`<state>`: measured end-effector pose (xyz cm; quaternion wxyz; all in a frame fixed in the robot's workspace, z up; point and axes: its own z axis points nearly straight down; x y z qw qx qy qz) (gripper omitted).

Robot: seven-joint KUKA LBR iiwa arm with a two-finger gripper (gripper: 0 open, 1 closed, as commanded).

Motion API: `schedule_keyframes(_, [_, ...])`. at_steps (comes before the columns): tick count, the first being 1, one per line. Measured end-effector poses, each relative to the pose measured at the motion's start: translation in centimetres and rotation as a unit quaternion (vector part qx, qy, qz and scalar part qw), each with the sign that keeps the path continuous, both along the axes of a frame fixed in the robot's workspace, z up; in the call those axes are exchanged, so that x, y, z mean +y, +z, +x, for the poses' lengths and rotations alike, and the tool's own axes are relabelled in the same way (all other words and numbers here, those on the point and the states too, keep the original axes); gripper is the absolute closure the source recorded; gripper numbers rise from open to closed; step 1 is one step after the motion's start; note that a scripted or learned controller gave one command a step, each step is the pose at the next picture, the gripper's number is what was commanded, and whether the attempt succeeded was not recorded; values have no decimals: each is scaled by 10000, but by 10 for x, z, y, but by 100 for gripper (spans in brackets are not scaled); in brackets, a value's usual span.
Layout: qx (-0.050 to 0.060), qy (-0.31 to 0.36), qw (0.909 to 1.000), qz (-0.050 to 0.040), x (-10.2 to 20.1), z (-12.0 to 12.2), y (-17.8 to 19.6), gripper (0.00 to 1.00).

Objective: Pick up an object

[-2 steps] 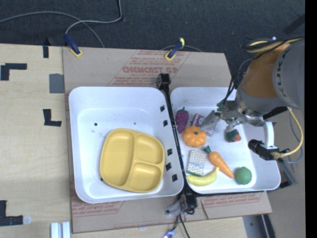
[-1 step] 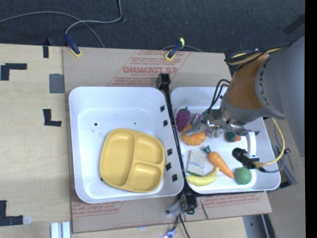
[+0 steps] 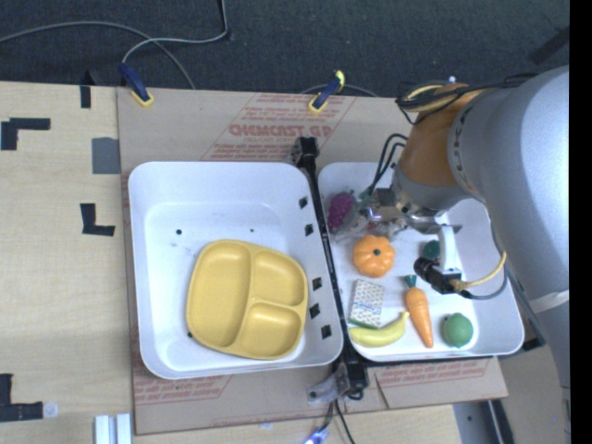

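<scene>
You have the gripper [image 3: 385,215] low over the right-hand white bin [image 3: 490,329], near that bin's far left corner. From this angle the wrist hides its tip, so you cannot tell whether it is wide or narrow, and nothing can be seen held in it.

The likeliest target is the round orange toy fruit with a green stem [image 3: 374,256], which sits just below the gripper in the view. The small purple grape-like cluster [image 3: 340,209] lies just to the gripper's left, close against the bin wall.

Your main risks, as I judge them:
- The orange fruit is round and smooth-looking, so a pinch off its middle could squirt it sideways towards the white chequered block [image 3: 366,301] or the orange toy carrot [image 3: 419,314].
- The gripper sits between two candidates, so a descent here may land in the gap and close on nothing.
- The purple cluster is tight to the wall, and going for it could jam the gripper on the rim.
- The small dark green object [image 3: 431,247] lies near the wrist and could be nudged.

The yellow toy banana [image 3: 377,331] and the round green fruit [image 3: 456,329] lie well clear at the near edge, and the yellow divided plate [image 3: 248,299] in the left-hand white bin [image 3: 148,185] is out of the way
</scene>
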<state>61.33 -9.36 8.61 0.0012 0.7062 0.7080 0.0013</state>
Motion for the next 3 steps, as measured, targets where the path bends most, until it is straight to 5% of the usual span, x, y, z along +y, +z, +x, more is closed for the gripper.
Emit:
schedule_keyframes(1, [0,-9,10000,-9,-6,-50,0,0])
schedule_keyframes(2, [12,-8,10000,-1,-7,-43,0,0])
schedule_keyframes(3, [8,0,10000,0,-6,-43,9,100])
